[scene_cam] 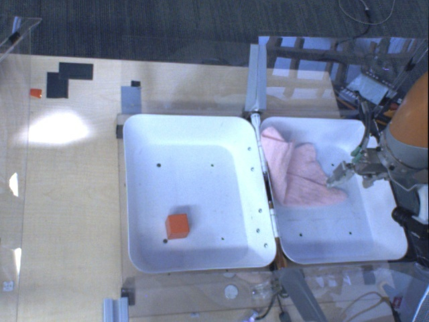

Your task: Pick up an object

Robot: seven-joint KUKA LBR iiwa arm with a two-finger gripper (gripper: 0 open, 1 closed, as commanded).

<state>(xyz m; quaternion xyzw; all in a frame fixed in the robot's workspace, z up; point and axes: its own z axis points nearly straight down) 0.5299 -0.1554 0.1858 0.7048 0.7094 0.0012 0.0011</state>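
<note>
Place: I read a robotics lab | evidence: wooden counter (67, 200) with two white bins (134, 180) | loose cables (365, 9) | grey carpet floor (167, 9) | metal framing (255, 79)

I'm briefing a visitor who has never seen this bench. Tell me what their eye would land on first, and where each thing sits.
The small orange block stands out most, alone in the lower left part of the left bin. Next comes the crumpled pink cloth along the left side of the right bin. The gripper reaches in from the right, its tip at the cloth's right edge.
</note>
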